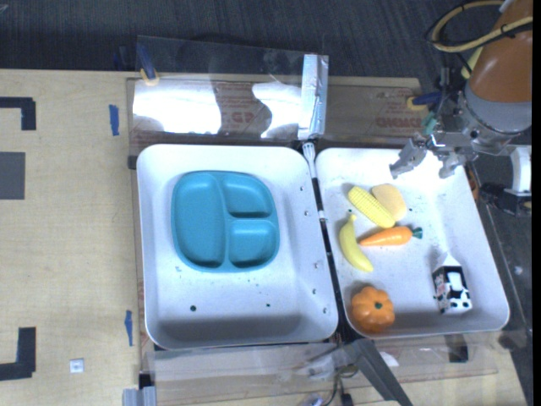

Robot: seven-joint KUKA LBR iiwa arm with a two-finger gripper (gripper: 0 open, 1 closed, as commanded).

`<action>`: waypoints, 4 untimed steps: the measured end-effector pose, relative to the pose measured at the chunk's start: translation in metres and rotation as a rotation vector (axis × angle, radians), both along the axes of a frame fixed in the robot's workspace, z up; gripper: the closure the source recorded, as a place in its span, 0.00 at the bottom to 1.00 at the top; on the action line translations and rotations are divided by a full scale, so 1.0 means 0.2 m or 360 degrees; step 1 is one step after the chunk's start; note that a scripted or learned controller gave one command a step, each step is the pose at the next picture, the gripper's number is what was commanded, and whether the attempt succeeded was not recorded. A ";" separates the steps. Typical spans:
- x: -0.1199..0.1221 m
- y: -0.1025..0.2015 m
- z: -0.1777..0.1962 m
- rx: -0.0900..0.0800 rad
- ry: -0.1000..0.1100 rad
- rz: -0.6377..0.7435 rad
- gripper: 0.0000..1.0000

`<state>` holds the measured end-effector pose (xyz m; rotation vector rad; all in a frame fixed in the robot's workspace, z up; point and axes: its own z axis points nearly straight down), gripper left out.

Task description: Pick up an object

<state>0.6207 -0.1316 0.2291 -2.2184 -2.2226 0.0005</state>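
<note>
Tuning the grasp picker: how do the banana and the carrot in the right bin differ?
The banana is yellow; the carrot is orange with a green tip. The banana is curved and lies roughly along the bin's length; the carrot is straight and tapered, lying across it. The banana sits nearer the wall between the bins; the carrot points toward the bin's middle. Both lie flat in the right bin, and the carrot's thick end meets the banana.

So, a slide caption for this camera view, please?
Gripper above right bin of toy food; blue tray in left bin.

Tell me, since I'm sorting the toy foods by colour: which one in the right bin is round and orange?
The pumpkin, at the near edge of the right bin. The carrot is orange too, but long and tapered; the banana and corn are yellow.
</note>
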 end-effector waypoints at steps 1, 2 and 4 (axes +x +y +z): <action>-0.08 -0.01 -0.57 0.0003 0.0014 0.0183 0.00; -0.23 -0.10 -0.71 -0.0002 -0.0008 0.0196 0.00; 0.00 0.38 -0.03 0.0002 -0.0017 -0.0035 1.00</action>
